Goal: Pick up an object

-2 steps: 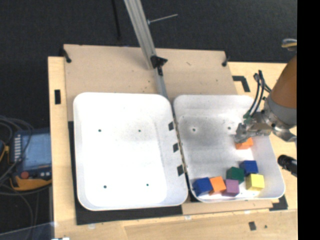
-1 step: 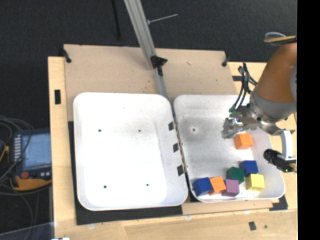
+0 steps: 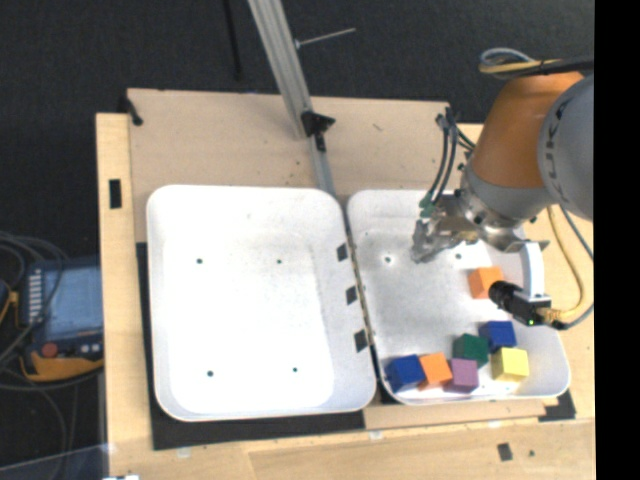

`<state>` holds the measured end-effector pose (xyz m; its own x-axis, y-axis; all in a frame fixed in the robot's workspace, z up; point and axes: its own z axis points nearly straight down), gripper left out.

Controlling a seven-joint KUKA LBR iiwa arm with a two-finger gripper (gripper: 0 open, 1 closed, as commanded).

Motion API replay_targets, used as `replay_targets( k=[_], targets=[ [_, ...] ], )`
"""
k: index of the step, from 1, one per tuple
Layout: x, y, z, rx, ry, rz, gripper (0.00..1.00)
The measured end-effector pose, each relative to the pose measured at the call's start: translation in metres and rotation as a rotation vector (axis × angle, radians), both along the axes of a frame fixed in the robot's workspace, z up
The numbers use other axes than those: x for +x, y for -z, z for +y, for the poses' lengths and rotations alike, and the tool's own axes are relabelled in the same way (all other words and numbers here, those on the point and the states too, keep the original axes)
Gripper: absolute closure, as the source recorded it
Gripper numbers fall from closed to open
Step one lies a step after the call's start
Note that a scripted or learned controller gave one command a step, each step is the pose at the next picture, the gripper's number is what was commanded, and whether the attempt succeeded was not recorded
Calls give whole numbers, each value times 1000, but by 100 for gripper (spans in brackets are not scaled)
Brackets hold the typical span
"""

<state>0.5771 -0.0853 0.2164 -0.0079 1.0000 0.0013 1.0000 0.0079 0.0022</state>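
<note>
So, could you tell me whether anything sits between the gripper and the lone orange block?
Nothing visible does. The gripper hangs over bare floor of the right bin, and the orange block lies apart to its right, with white bin floor between them.

two bins are sitting side by side on the bench (image 3: 250, 138): the left bin (image 3: 250, 303) and the right bin (image 3: 400, 288), their inner rims touching. the gripper (image 3: 428, 240) is hanging over the far part of the right bin. one block (image 3: 483, 282) is lying alone at that bin's right side. six blocks (image 3: 460, 360) are crowding its near right corner, several touching.
</note>
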Motion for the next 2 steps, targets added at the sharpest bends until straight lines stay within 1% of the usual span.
replay_targets(
  k=[1,2],
  targets=[
    [13,2,59,0,0,1,100],
    [17,-4,106,0,0,1,100]
  ],
)
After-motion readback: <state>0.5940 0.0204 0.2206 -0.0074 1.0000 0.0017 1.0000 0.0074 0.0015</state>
